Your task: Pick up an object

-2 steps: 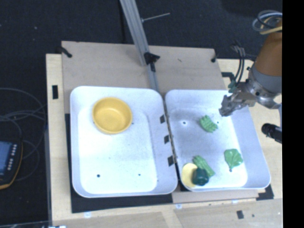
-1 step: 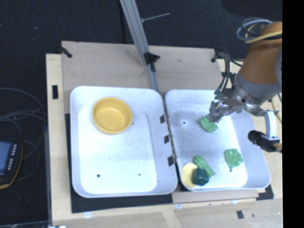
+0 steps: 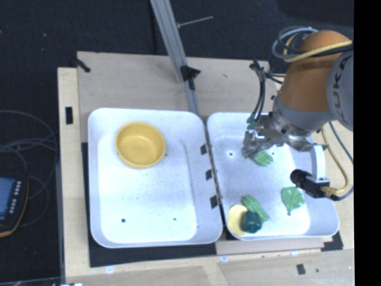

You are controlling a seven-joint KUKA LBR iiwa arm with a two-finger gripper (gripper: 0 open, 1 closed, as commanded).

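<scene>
Orange-banded arm [image 3: 309, 82] bears partial lettering "UK" on grey casing

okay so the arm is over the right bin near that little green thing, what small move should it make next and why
Probably a short, straight descent. The gripper sits in the right bin right beside a small green piece that lies flat on the floor, seemingly not yet gripped. Whether the fingers are open cannot be told from here.

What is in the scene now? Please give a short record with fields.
left bin: holds a yellow bowl
right bin: holds green items and a yellow piece
gripper: low in the right bin, next to a light green object
near corner: dark green object on the yellow piece
right side: green object
</scene>
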